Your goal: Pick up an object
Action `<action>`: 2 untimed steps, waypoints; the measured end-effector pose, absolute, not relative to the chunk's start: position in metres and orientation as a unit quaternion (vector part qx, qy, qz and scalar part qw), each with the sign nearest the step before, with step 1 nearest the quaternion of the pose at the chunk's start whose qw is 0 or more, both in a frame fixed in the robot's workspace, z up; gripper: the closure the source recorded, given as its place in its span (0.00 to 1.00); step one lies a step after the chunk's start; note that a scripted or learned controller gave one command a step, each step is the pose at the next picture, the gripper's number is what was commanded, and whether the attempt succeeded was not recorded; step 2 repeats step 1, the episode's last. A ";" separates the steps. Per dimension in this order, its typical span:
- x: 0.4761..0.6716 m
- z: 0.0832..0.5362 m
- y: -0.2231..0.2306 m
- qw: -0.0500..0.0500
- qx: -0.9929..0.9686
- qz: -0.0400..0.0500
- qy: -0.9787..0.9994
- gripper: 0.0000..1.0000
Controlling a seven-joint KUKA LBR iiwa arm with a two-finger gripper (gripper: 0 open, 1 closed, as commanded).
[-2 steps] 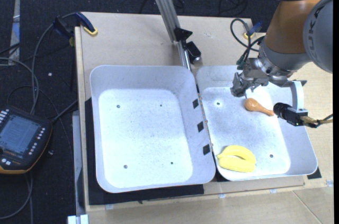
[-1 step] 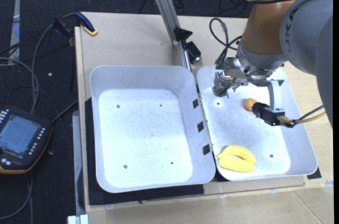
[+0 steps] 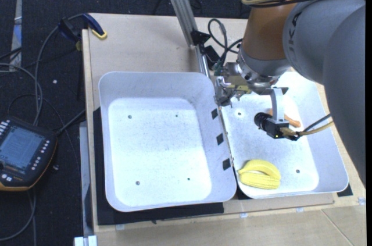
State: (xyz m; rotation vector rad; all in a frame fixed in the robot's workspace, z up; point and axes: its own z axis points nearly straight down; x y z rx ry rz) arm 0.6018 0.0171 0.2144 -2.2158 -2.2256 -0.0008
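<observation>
A yellow banana-shaped object [image 3: 260, 174] lies near the front edge of the right bin [image 3: 325, 172]. A small orange object [image 3: 294, 121] shows in the middle of that bin, partly hidden behind a black part [image 3: 267, 123] that a yellow cable runs to. My gripper [image 3: 223, 97] hangs low at the right bin's back left corner, close to the wall shared with the left bin. It is well behind the banana and to the left of the orange object. The arm's wrist hides much of the bin's back half.
The left bin [image 3: 110, 123] stands beside the right one, the two rims meeting in the middle. A slanted metal rail [image 3: 180, 0] rises behind the bins. Cables run near the gripper, and a handheld control pendant [image 3: 20, 152] lies off the bench at left.
</observation>
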 end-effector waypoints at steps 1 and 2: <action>0.604 0.232 0.071 0.000 -0.705 -0.001 -0.709 1.00; 0.604 0.232 0.071 0.000 -0.705 -0.001 -0.709 1.00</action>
